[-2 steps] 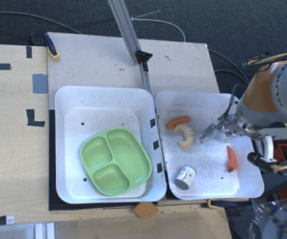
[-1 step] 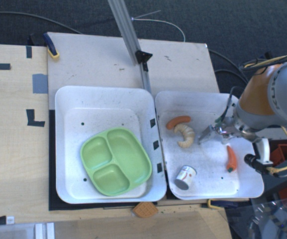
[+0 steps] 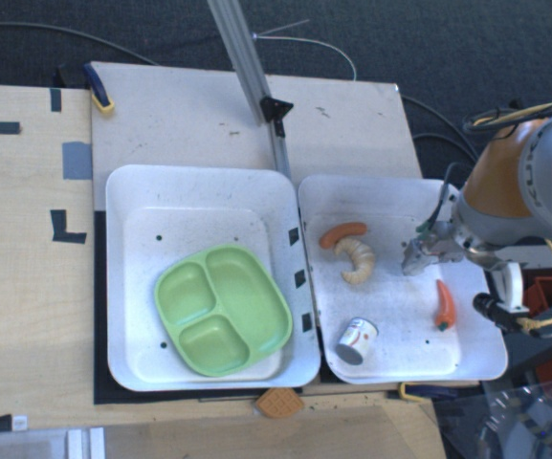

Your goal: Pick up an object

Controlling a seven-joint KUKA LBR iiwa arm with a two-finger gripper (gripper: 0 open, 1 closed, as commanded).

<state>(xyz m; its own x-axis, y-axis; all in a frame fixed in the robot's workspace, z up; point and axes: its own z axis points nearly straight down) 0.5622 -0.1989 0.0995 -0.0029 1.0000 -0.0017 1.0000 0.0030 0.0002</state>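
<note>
We count two shallow white bins side by side on the bench. The left bin (image 3: 127, 256) holds one item: a green divided plate (image 3: 222, 310) with three compartments, lying flat toward the bin's near side.

The right bin (image 3: 390, 194) holds four loose objects. One orange-red sausage (image 3: 342, 233) lies in the upper left part of the bin. One tan croissant (image 3: 357, 259) lies just below it, touching or nearly touching; we cannot tell which. One small white can (image 3: 355, 339) lies on its side near the bin's near edge. One orange carrot (image 3: 445, 305) lies toward the right side, roughly upright in the frame, with a small green tip at its lower end.

The arm (image 3: 510, 175) enters from the right, its orange band visible above the wrist. The gripper (image 3: 417, 256) is lowered inside the right bin, between the croissant and the carrot, apart from both. We see no object between its fingers, but whether it is spread or closed we cannot tell from this angle.

Outside the bins we note one blue-and-yellow clamp (image 3: 99, 88) at the board's upper left corner, one metal pole (image 3: 242, 46) rising from between the bins, and one tan waffle-like piece (image 3: 277, 404) on the bench just below the bins.
</note>
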